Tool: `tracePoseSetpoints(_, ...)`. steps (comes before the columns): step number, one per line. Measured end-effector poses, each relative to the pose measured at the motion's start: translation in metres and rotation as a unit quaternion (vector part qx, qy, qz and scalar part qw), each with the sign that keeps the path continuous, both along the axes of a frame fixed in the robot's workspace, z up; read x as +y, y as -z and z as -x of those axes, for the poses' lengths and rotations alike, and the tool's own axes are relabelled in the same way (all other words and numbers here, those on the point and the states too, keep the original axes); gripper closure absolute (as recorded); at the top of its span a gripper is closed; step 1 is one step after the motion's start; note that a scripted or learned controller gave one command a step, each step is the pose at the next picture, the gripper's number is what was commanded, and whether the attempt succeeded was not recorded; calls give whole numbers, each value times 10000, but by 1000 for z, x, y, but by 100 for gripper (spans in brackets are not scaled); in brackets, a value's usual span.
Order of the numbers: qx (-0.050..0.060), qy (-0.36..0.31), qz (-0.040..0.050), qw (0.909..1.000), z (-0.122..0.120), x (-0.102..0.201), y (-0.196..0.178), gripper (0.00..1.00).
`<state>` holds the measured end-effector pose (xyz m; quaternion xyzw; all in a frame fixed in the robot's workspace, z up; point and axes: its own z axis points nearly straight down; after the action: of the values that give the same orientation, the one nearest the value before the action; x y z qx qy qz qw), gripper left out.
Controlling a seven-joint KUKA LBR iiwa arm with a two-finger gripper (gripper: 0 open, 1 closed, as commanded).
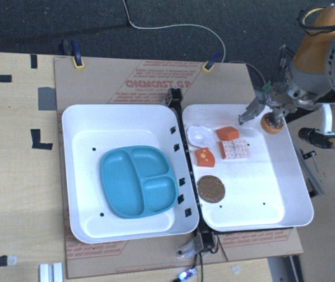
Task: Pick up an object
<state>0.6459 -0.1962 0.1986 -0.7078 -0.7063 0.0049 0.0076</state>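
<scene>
My gripper (261,117) hangs over the upper right corner of the right bin (284,175). A small round orange-brown object (271,124) sits right at its tip, by the bin's right wall; whether it is gripped is unclear. In the bin lie a white rounded piece (198,136), an orange-red block (227,133), a red-and-white patterned packet (236,150), a small orange item (205,156) and a brown round disc (211,188). All of these lie to the left of and below the gripper.
The left bin (79,128) holds a blue divided plate (138,180). Black clips line the divider (182,157) between the bins. A cable (173,28) runs across the dark floor behind the bench. The arm's grey body (317,63) stands at the right.
</scene>
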Motion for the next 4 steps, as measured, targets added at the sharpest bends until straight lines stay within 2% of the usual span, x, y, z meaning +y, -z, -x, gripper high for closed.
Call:
tracePoseSetpoints(1,-64,-20,15,10000,-3,1,-9,0)
tracePoseSetpoints(2,-32,-19,13,10000,2,1,59,0)
tracePoseSetpoints(3,-79,-25,20,10000,1,2,111,0)
tracePoseSetpoints(4,-99,-38,40,9999,-1,1,99,100)
